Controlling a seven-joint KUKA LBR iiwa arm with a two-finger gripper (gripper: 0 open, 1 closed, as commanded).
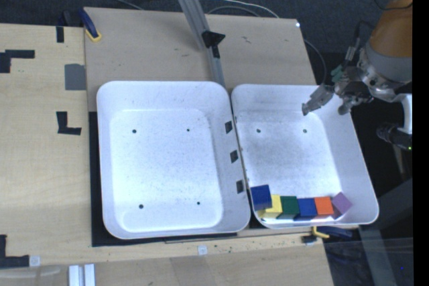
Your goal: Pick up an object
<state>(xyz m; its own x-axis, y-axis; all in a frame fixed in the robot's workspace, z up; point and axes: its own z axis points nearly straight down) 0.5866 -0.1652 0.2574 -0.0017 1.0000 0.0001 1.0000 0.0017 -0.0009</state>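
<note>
Several small blocks lie in a row along the near wall of the right bin (348,144): a blue block (261,195), a yellow one (273,205), a green one (289,205), another blue one (307,207), an orange one (324,205) and a purple one (341,201). My gripper (328,100) hangs over the bin's far right corner, far from the blocks. Its two fingers stand spread apart with nothing between them.
The left bin (107,164) sits beside the right one. A grey metal pole (191,7) slants across the bench behind the bins. A blue and yellow tool (90,25) lies at the far left of the bench, and cables run along the back.
</note>
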